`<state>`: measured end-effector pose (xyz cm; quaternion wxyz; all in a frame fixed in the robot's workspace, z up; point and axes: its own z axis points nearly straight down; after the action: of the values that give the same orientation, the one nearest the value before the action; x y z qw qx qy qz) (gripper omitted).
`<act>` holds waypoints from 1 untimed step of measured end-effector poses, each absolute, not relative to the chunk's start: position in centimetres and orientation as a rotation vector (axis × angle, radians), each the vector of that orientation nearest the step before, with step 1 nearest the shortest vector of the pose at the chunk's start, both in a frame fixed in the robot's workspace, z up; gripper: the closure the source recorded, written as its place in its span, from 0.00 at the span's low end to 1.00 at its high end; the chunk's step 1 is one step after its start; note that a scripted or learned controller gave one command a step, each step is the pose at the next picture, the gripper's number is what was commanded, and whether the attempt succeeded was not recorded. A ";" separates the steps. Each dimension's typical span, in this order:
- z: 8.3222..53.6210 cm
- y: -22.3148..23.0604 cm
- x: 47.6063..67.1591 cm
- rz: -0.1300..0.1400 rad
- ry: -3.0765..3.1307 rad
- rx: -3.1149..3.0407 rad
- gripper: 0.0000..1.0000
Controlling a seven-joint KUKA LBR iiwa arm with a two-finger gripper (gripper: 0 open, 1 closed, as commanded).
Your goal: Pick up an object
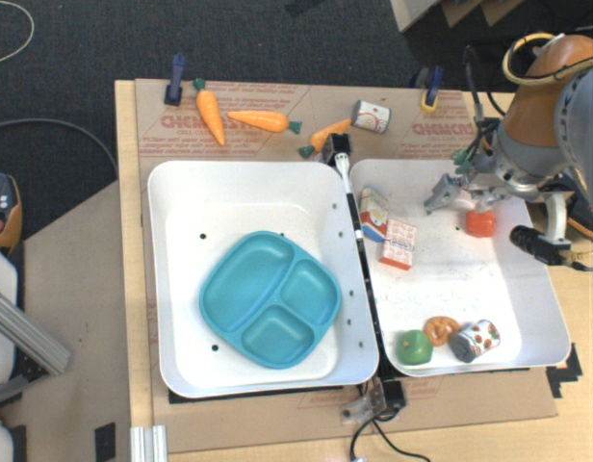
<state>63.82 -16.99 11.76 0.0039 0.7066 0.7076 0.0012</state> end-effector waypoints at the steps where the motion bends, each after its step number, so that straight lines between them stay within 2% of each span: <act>1: 10.7 -22.2 65.4 0.015 2.220 2.216 0.00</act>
<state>65.37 -22.15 10.72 0.0024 0.7064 0.7078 0.0049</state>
